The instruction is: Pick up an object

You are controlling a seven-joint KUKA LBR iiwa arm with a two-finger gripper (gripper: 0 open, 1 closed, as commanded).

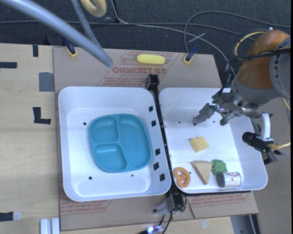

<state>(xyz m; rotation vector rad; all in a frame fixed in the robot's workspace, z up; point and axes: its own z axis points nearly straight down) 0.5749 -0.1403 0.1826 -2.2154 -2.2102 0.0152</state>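
Four small foods lie in the right bin (244,145): a cheese cube (199,144) at its middle, with a sandwich wedge (202,170), a pretzel (181,177) and broccoli (218,166) nearer that bin's front wall. Above the cheese cube, toward the bin's rear, hangs the claw (214,117), fingers spread and grasping nothing. Beside that bin, the left bin (73,130) holds a blue divided plate (120,142).

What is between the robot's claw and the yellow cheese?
Nothing: the camera view shows bare white bin floor between the gripper and the cheese.
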